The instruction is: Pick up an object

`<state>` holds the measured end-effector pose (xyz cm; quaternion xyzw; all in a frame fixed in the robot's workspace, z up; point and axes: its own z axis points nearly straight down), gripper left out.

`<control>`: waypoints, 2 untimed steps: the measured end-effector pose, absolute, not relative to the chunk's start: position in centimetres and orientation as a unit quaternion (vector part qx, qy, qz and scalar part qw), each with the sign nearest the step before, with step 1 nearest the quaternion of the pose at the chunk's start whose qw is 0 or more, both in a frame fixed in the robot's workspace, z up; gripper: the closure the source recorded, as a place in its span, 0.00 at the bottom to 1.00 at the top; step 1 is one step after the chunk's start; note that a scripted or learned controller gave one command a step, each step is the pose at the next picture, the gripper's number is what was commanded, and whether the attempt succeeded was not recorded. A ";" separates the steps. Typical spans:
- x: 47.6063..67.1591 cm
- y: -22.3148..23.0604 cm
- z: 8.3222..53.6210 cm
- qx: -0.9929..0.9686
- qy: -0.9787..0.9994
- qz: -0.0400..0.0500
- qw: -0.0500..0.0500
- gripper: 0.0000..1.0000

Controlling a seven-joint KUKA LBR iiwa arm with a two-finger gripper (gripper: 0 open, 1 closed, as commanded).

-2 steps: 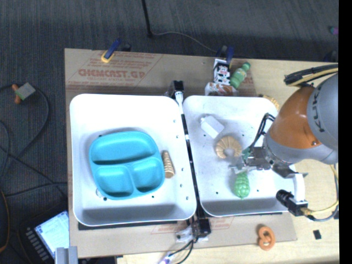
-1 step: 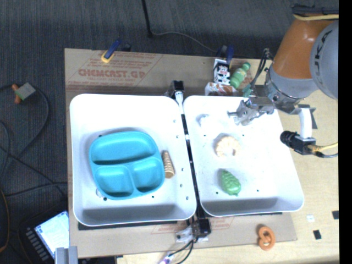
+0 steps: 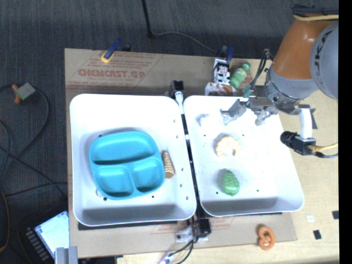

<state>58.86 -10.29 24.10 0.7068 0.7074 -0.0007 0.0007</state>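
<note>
I've got the gripper [image 3: 246,112] over the right bin [image 3: 286,199], up near its far edge, fingers spread apart w/ nothing between them. Pale lumpy object [image 3: 226,145] sits just below it in that bin, not touching. Green object [image 3: 229,182] lies nearer the front. Left bin [image 3: 82,202] holds a blue divided tray [image 3: 125,163], small brown item [image 3: 168,164] beside it.

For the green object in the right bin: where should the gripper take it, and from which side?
Probably straight from above, fingers closing across the narrow middle of the green object. It lies flat as an elongated oval running toward the bin's near wall, with open floor on either long side. The gripper hangs near the far wall.
</note>
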 end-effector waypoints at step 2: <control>54.8 -12.7 25.0 0.707 0.707 -0.001 0.000 0.00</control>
